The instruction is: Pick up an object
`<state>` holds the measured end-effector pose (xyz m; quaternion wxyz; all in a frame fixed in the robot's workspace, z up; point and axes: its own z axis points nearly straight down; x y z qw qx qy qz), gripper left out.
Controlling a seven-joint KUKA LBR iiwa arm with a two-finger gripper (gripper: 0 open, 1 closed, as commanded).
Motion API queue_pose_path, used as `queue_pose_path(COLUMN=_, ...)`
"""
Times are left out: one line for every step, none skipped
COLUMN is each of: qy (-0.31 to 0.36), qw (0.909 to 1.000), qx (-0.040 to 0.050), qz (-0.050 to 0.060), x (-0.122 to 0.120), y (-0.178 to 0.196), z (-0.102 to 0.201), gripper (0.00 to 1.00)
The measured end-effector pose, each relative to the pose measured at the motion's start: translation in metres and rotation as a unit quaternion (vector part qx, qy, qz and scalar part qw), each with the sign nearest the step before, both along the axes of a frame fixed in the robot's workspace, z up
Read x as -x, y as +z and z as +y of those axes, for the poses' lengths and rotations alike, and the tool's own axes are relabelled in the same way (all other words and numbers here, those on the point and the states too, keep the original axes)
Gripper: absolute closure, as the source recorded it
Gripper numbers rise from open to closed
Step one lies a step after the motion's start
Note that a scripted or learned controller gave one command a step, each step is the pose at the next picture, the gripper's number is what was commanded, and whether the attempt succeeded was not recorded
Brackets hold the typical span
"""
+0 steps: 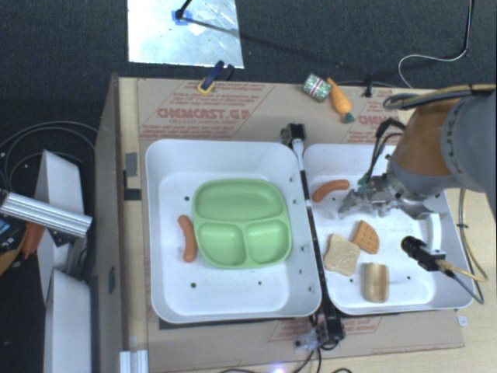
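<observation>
The right bin (408, 290) holds a reddish sausage (331, 189) near its left wall, an orange waffle piece (366, 236), a slice of bread (342, 255) and a pale bun (376, 282) toward the front. My gripper (356, 203) hangs low over the right bin, just right of and below the sausage and above the waffle piece. Nothing shows held in it. The left bin (175, 290) holds a green divided plate (241, 222) and a second sausage (186, 238) lying to the plate's left.
Behind the bins, on the cardboard, lie a small green can (317, 86), a toy carrot (339, 98) and a blue and yellow clip (213, 76). The divider (307, 208) between the bins runs close to the sausage in the right bin.
</observation>
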<state>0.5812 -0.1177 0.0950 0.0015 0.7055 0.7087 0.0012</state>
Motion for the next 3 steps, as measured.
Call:
queue_pose_path(qy=-0.002, qw=1.0000, qx=-0.0002, qz=0.002, x=0.044, y=-0.011, z=0.009, gripper=0.00)
queue_pose_path(qy=-0.001, qw=1.0000, qx=-0.0001, qz=0.000, x=0.043, y=0.000, z=0.009, gripper=1.00)
queue_pose_path(qy=0.000, qw=1.0000, qx=-0.0009, qz=0.000, x=0.004, y=0.091, z=0.090, gripper=1.00)
